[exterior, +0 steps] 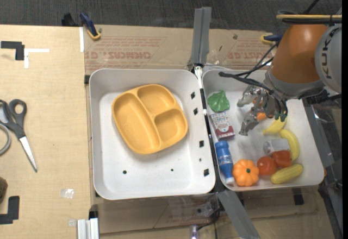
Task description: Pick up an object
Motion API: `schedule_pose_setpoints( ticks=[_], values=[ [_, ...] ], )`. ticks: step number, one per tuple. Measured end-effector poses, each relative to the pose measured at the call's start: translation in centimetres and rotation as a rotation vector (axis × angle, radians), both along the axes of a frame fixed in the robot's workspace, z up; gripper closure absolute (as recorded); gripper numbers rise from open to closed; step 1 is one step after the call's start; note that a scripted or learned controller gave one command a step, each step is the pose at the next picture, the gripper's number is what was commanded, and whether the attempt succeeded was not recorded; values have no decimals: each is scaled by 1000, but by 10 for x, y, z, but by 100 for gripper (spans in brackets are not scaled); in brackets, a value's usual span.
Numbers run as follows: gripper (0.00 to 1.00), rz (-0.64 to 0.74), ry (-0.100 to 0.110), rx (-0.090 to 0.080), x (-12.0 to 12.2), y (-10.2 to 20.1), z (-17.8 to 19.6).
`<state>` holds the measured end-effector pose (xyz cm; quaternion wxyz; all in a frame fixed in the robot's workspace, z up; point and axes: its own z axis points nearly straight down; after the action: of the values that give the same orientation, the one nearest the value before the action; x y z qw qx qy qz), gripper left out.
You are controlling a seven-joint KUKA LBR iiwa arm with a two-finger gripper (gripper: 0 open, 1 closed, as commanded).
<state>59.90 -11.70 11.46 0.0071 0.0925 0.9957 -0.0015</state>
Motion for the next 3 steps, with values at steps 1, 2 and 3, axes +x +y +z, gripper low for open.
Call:
schedule_pose_setpoints(
  ticks=[1, 2, 3],
  values=[
    [0, -67, 12, 4, -27, -30, -22],
    [0, 29, 7, 2, 6, -42, -21],
    [0, -31, 6, 3, 18, -42, -20]
  ],
)
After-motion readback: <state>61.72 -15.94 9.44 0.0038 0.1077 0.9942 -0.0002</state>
